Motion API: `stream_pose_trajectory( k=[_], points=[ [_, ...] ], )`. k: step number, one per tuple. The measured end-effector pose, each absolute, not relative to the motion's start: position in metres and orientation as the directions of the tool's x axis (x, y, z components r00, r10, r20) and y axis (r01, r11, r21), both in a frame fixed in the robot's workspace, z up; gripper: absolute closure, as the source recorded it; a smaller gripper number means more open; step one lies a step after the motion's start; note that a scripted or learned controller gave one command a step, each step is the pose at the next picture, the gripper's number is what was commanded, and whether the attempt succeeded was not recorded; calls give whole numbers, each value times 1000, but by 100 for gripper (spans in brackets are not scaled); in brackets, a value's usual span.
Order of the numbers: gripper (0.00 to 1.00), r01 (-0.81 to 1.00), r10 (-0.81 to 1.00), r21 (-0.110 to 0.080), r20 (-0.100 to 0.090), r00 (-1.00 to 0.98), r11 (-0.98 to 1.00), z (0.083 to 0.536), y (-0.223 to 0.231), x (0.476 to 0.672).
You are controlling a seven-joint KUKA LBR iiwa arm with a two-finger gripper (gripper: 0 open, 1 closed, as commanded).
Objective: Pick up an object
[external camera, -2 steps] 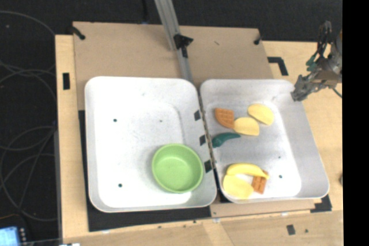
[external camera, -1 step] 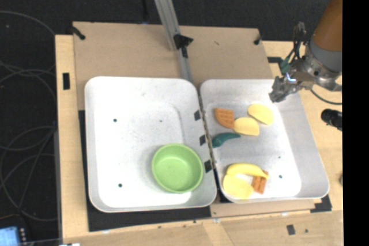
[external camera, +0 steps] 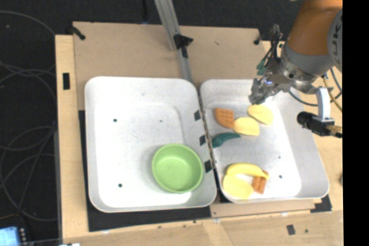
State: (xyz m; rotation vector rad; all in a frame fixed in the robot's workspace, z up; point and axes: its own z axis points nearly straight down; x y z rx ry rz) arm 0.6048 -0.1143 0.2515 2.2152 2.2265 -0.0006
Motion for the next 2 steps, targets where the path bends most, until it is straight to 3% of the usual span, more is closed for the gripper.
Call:
stream_pose_trajectory(
  k=[2],
  points=[
    [100,1000,1000,0,1,-7,7,233,-3,589]
  ],
)
